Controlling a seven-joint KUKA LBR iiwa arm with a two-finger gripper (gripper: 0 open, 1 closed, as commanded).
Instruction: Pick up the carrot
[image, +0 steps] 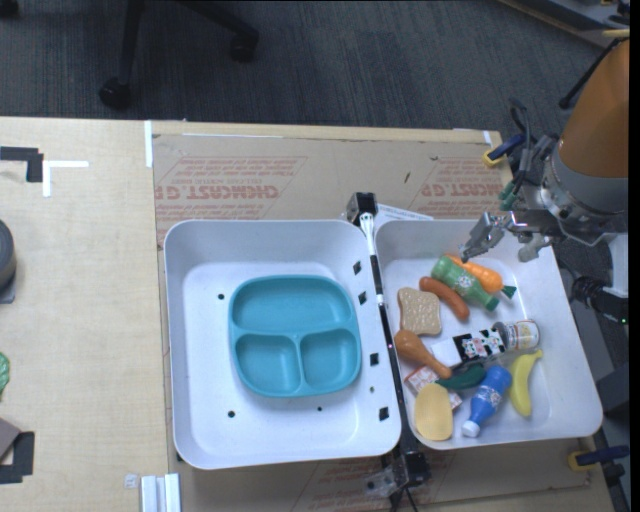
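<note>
Approaching: gripper (484, 238) hovers just far of carrot (483, 274), fingers apart, empty; next drop & close on it.

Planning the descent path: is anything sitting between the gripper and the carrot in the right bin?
Nothing visible does. The gripper hangs just above the carrot, with bare bin floor between. A green item lies against the carrot's underside and a sausage is close by.

Arm (598, 120): broad orange band over a grey wrist section.
Wrist: silver metal fittings, black cabling, blue and yellow bits alongside.
Gripper (484, 238): slim grey metal, dark joints.
</note>
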